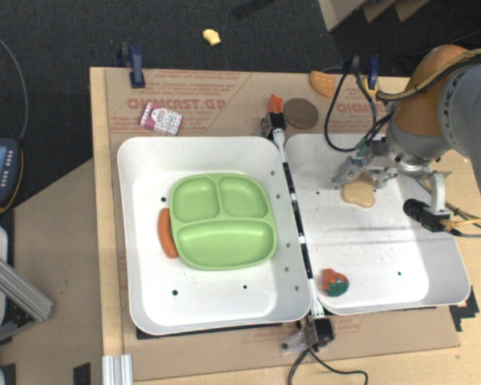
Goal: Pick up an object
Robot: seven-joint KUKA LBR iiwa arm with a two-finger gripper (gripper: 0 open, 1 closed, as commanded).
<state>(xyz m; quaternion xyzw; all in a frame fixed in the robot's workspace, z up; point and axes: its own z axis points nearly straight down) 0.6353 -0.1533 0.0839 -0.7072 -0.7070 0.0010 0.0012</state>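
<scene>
Nearest to me, a small red and teal toy (333,282) sits at the front left corner of the right bin (401,291), well apart from the arm and crowded by the bin wall, so I judge it a poor first pick. In the left bin (144,239) a green divided plate (222,220) lies flat in the middle with an orange piece (167,233) touching its left edge; neither is within the arm's present reach.

Further back in the right bin, the tan piece (358,194) lies flat on open floor, which I take as the target. The gripper (367,171) is low, directly above and behind it, apparently touching. I cannot tell how far it is open, nor whether it has hold of anything. Cables (345,111) loop close behind the wrist; nothing else obstructs.
</scene>
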